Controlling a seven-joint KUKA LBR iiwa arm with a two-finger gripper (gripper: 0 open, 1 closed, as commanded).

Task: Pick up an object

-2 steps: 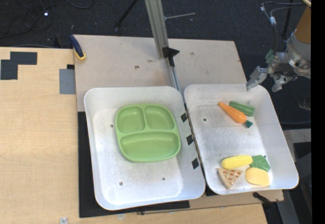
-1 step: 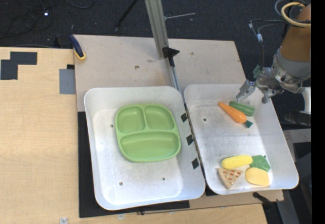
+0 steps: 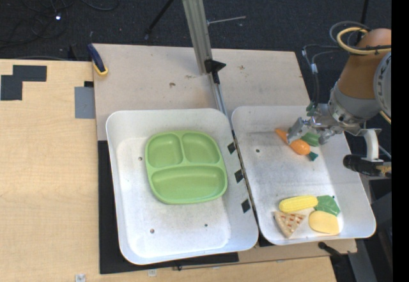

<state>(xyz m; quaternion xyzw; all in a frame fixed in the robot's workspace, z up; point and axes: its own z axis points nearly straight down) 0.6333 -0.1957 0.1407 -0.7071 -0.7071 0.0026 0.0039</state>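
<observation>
While two white bins are seen side by side across the lower half of the frame, the left bin (image 3: pixel 128 223) is occupied by a green divided plate (image 3: pixel 186 167) lying flat near its centre; a metal post (image 3: pixel 197 25) is seen rising at upper centre; in the right bin (image 3: pixel 268 172), a toy carrot (image 3: pixel 295 143) is found toward the upper right, just beside the gripper (image 3: pixel 311 131); whether the claw is apart, together or clamped cannot be told; at lower right a corn cob (image 3: pixel 298 203), a pizza slice (image 3: pixel 289 222), a yellow piece (image 3: pixel 324 222) and a green piece (image 3: pixel 328 203) are clustered.
</observation>
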